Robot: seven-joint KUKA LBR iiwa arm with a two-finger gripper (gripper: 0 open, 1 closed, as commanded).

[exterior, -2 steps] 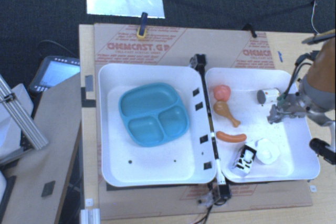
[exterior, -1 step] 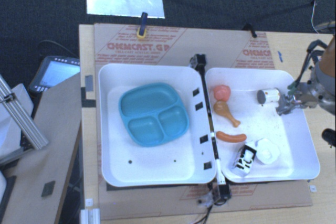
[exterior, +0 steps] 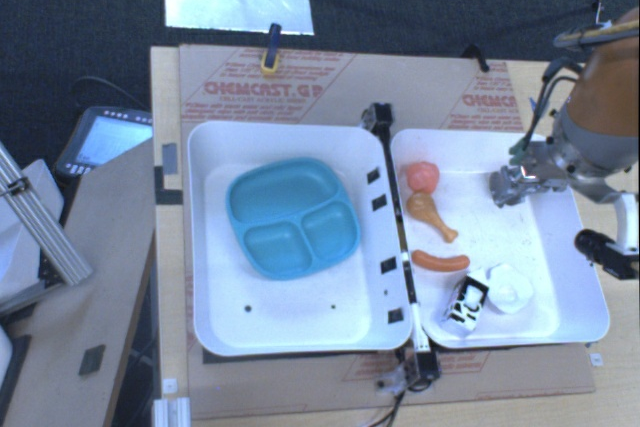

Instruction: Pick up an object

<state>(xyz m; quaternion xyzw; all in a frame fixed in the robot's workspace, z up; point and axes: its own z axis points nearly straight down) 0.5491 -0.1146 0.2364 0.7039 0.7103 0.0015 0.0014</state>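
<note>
**Hand over the right bin, nothing lifted yet**

Hand (exterior: 510, 183) hangs over the upper right part of the right bin (exterior: 570, 310), at the end of the grey and orange arm (exterior: 605, 105) reaching in from the right; whether it is open or closed I cannot tell at this size, and nothing can be seen caught in it. Every candidate object lies on the bin floor, to the hand's left and lower left: a pink ball (exterior: 422, 176) near the divider; a toy drumstick (exterior: 430, 214) just below it; an orange sausage (exterior: 440, 261) lower again; a black-and-white box (exterior: 465, 303) and a white cup-like piece (exterior: 509, 287) side by side near the front edge. The left bin (exterior: 210, 305) holds a blue divided plate (exterior: 293, 216); both bins sit on the tabletop (exterior: 300, 85).

By my judgement the pick is at its start; the hand must choose one item, come down over it, close and raise it clear; none of these steps looks done.
</note>
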